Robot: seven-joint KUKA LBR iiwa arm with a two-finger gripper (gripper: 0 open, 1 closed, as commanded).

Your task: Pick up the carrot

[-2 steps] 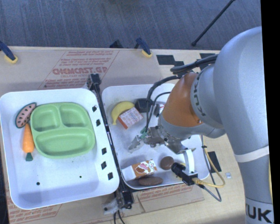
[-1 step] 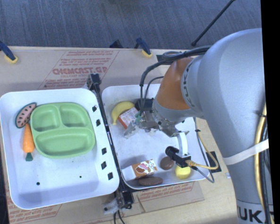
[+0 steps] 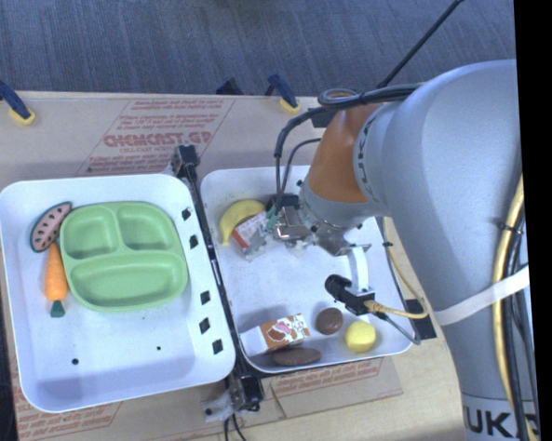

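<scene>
The carrot (image 3: 55,276) lies in the left bin (image 3: 43,369), right beside the green tray (image 3: 124,255), with a watermelon slice (image 3: 49,225) just above it. The arm's pincer (image 3: 278,226) is over in the right bin (image 3: 261,276), near the banana (image 3: 239,215) and a small packet (image 3: 251,233). I cannot tell how the pincer stands.

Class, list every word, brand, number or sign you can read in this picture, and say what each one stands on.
"CHEMCAST GP": large red print on the brown paper sheet under the bins.
"UK": white letters, cut off by the frame, on the arm's base.
Smaller red lines around that print, and repeats along the sheet's lower edge: too blurred to read.
Small carton in the right bin: print too small to read.
</scene>
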